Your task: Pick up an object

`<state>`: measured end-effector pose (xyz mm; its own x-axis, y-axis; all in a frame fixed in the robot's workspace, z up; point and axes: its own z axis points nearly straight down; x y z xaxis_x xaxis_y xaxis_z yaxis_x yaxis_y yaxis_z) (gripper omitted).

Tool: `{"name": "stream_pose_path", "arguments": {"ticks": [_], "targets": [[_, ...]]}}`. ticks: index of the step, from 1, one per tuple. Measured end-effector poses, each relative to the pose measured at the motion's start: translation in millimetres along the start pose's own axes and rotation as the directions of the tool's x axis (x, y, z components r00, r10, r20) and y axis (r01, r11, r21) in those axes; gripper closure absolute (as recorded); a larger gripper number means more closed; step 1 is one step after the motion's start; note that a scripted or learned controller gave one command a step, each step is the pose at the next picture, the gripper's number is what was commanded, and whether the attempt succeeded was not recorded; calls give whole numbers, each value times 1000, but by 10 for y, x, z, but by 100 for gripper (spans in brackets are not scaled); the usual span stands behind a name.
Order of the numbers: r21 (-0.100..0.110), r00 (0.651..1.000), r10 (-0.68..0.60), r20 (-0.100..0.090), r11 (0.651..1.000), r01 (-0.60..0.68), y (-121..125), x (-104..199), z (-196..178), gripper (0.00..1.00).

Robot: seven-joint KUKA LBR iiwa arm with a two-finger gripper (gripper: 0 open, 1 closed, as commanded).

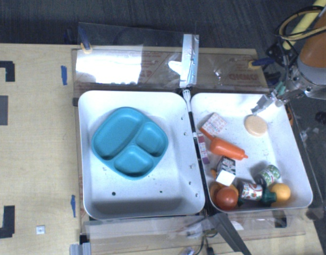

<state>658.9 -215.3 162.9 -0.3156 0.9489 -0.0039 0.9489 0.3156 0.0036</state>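
Tomato [226,196] and carrot [227,148] fill right bin [299,158].

Tray [130,141] in left bin [93,195]; carrot [227,148] in right bin [298,158].

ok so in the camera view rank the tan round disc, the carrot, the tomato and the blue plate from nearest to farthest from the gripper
1. Tan round disc, just below-left of the gripper, upper right bin.
2. Carrot, middle of the right bin.
3. Tomato, bottom left corner of the right bin.
4. Blue plate, over in the left bin.
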Motion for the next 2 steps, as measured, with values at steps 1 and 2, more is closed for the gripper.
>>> {"name": "stream_pose_path", "arguments": {"ticks": [1, 2], "targets": [[18, 995, -88, -35, 996, 89, 85, 18, 737, 0], [3, 996, -91, -14, 996, 91, 114, -18, 620, 100]]}}
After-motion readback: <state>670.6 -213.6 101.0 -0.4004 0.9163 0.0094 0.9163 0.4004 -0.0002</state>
